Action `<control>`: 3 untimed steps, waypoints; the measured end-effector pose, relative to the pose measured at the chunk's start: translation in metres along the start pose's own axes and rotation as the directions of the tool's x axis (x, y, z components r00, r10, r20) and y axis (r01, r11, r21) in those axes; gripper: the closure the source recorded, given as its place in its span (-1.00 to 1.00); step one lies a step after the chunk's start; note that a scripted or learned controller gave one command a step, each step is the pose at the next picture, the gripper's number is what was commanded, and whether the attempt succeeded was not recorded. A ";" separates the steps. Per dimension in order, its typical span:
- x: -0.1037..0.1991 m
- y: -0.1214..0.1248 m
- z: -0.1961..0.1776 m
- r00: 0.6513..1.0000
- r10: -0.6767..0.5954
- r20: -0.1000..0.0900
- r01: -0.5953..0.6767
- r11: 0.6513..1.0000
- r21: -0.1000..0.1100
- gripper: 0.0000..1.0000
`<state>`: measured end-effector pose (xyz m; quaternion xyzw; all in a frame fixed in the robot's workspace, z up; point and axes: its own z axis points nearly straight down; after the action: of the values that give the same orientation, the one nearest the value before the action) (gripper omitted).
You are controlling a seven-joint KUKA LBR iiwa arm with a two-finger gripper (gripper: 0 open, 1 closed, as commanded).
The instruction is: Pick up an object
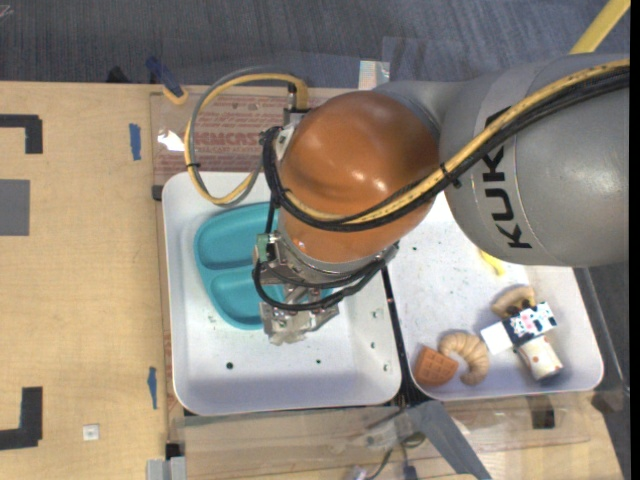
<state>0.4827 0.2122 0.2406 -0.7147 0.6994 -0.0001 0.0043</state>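
Two white bins side by side; we see arm reaching from right, orange band over left bin. Gripper low in left bin, just beside teal dish; we cannot tell finger state. Right bin holds croissant, orange waffle-textured piece, cow-patterned toy, yellow item near arm's edge.
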 end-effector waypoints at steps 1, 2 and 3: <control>-0.014 0.005 0.072 0.878 -0.479 0.002 0.479 0.878 -0.012 1.00; -0.012 0.004 0.149 0.497 -0.868 0.000 0.868 0.497 -0.004 1.00; -0.013 -0.005 0.149 0.699 -0.715 -0.002 0.715 0.699 -0.006 1.00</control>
<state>0.4885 0.2263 0.0915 -0.9301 0.3673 -0.0017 0.0008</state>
